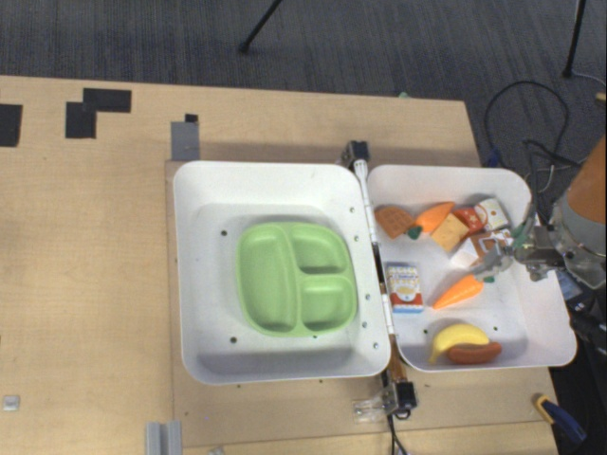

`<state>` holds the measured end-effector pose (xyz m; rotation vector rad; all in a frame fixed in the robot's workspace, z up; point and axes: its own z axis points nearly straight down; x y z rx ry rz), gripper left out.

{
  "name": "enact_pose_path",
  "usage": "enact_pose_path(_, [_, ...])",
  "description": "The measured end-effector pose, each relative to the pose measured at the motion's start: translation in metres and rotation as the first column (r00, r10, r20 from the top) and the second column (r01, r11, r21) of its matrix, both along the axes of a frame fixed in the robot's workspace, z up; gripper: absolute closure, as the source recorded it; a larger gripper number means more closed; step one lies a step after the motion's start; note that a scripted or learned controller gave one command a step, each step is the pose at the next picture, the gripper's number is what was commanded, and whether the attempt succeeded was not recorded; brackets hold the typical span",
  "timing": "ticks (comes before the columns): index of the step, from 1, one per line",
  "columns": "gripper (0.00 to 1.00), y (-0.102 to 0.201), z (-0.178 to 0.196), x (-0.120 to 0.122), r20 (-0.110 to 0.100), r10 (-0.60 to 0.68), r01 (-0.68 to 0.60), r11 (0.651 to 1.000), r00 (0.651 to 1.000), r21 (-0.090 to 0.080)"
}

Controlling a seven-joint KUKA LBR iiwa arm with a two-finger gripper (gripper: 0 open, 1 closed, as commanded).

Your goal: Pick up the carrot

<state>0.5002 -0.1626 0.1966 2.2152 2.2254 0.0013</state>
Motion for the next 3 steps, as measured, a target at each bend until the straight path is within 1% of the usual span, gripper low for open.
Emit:
enact_pose_path(1, [0.0, 0.024, -0.11, 0.029, 0.005, -0.14, 0.14, 0.99, 0.99, 0.0])
enact_pose_path(2, [1.0, 0.024, -0.099, 0.03, 0.009, -0.139, 0.139, 0.99, 0.99, 0.0])
enact_pose_path(3, [1.0, 0.095, 0.019, 0.078, 0.003, -0.128, 0.128, 0.992, 0.992, 0.002])
